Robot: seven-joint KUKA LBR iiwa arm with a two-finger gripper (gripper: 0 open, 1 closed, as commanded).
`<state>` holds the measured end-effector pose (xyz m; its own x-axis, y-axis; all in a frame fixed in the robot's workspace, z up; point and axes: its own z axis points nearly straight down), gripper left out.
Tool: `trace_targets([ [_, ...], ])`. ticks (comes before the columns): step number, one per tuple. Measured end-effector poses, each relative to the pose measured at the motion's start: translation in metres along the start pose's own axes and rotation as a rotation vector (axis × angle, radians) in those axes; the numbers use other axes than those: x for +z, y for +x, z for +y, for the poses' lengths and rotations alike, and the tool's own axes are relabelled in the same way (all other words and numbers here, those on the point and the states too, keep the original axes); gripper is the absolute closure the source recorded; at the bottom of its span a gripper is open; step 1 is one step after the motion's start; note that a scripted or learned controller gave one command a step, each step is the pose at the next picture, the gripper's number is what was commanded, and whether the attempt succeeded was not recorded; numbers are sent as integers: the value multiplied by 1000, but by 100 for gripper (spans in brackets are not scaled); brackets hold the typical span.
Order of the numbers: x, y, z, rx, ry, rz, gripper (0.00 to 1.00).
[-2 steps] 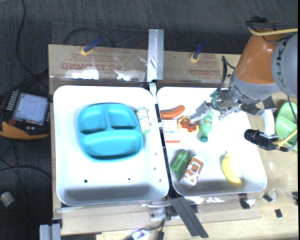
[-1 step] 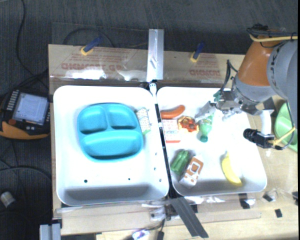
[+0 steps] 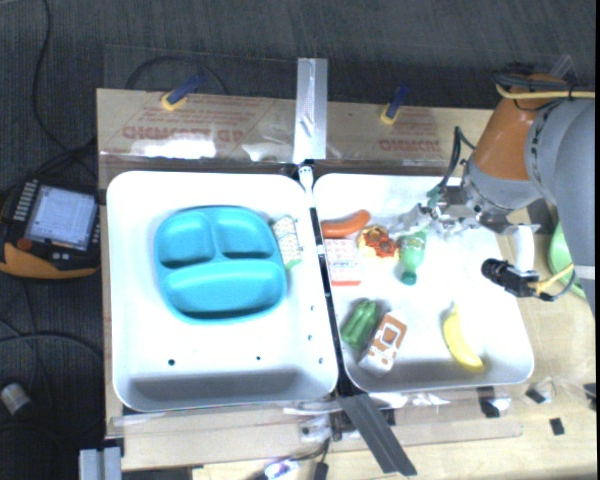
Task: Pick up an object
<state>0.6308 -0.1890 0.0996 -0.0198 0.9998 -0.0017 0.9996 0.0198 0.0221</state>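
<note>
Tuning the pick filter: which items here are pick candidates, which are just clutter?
Candidates, right bin: banana, green bottle, hot dog, green vegetable, small carton; gripper above them.

Clutter: blue divided tray in left bin, handheld pendant on the floor.

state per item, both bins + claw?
blue tray: flat in left bin
green bottle: lying in right bin, left of the claw
banana: lying flat, free
sausage: lying flat by the divider
claw: low over right bin, nothing seen held
</note>
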Motion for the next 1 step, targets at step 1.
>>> trace_targets([
  [1,-12,3,3,-2,-8,1,100],
])
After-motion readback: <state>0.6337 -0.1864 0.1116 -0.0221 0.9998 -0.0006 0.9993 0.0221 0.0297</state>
